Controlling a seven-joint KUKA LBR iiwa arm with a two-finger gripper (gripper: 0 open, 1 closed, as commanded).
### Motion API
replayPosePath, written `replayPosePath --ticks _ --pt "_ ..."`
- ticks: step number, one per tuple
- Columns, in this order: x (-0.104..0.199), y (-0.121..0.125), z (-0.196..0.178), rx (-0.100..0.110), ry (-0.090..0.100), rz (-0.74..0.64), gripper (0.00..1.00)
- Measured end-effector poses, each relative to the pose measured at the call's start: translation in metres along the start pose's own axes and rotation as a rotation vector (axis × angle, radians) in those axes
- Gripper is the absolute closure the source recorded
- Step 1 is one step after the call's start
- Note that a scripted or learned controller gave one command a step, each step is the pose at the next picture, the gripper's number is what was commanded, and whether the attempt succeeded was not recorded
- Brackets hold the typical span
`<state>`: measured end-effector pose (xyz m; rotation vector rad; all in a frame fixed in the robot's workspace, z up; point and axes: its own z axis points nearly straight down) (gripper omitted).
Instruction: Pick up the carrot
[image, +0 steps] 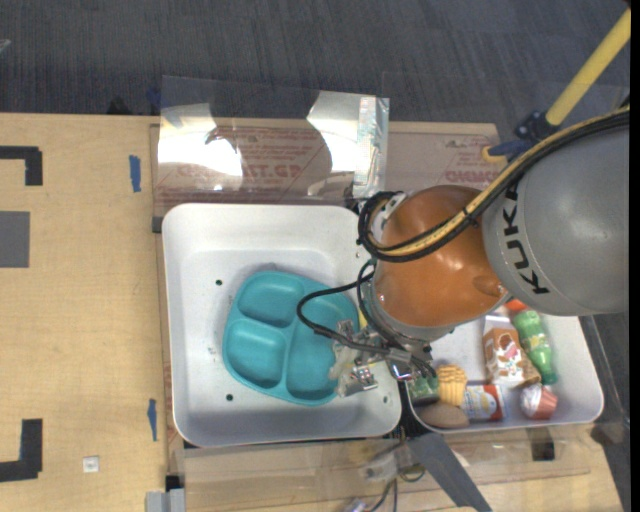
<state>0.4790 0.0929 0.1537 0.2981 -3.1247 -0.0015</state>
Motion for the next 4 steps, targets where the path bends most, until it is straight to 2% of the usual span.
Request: replayPosePath --ticks 1,2,3,4 --pt "-0.016 0.021 0.019 -0.002 -0.004 -0.023 1.00" --pt "-0.072 0.068 0.053 0.008 -0.016 -0.070 1.00" --pt "-0.063 0.060 -0.068 0.001 -0.016 -0.234 1.00" --pt "-0.061 0.060 -0.064 0.000 -0.007 -0.234 0.00"
